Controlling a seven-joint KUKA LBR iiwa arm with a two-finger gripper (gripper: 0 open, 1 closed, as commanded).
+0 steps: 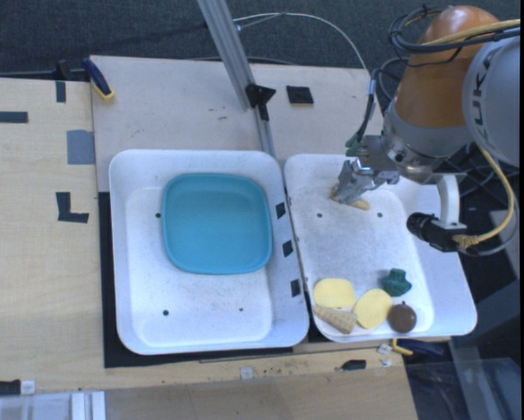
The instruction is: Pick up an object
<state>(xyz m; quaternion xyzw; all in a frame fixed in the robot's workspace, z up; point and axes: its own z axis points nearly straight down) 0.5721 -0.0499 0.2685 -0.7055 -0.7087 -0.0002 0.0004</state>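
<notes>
While the end effector point(353, 188) is low in the right bin point(366, 234), over a small tan piece point(359, 204), whether it grips is unclear; other toys crowd the near corner.

Big rounded grey KUKA arm point(498, 86) with a glossy orange dome-shaped band point(441, 68) above the wrist, part of the dark "KU" lettering showing on the grey shell. Dark cables looped over the top of the orange part, plus a thin pale cable arcing off toward the bench. Yellowish hose curling down the side past a white bracket to a chunky black cylindrical fitting point(432, 230). Small metallic grey two-finger gripper point(353, 191) at the end, all blocky silver bits, with a little green spot near the wrist flange
</notes>
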